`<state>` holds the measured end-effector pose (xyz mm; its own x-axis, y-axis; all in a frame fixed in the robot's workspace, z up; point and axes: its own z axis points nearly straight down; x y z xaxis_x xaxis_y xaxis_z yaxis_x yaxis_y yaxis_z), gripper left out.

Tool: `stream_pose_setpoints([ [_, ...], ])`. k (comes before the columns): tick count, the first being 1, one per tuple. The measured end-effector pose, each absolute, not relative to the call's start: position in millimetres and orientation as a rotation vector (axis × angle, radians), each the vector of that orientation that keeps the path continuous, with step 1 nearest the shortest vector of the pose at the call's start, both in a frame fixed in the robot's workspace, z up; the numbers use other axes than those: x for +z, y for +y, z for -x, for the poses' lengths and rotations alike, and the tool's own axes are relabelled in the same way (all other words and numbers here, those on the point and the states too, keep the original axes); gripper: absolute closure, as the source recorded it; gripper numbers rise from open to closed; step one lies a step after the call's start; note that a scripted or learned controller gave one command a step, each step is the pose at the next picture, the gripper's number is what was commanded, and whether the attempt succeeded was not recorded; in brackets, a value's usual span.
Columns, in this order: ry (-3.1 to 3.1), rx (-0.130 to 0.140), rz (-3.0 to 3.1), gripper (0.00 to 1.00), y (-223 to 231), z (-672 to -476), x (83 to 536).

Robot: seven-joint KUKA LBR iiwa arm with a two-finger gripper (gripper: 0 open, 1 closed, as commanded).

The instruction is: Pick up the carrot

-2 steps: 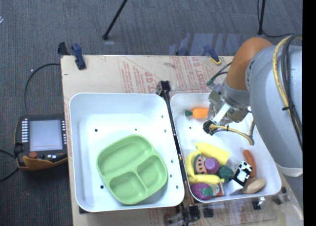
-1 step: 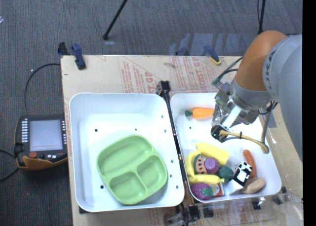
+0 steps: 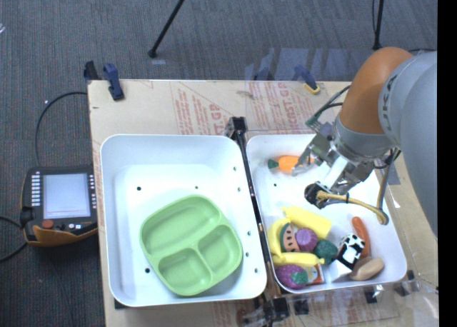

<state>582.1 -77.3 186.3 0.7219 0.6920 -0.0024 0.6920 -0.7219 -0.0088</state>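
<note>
End effector [image 3: 314, 163] of mine hung over the right bin [image 3: 397, 236], beside the carrot [image 3: 287, 163], which lay near that bin's far left corner; I could not tell whether I was open or closed. Coming down slightly off, I judged, could nudge the carrot against the bin wall, or close on nothing, since it looked small and free to roll.

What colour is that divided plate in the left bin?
Light green, seen plainly in the camera view: the divided plate has three compartments.
</note>
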Motion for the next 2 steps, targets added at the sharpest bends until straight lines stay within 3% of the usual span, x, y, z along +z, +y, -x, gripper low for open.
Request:
stream_pose_setpoints([
  [1, -1.305, 0.004, 2.851, 0.0, -93.0, -616.9, 85.1],
  [2, -0.745, 0.018, 3.042, 0.0, -105.8, -628.9, 86.6],
])
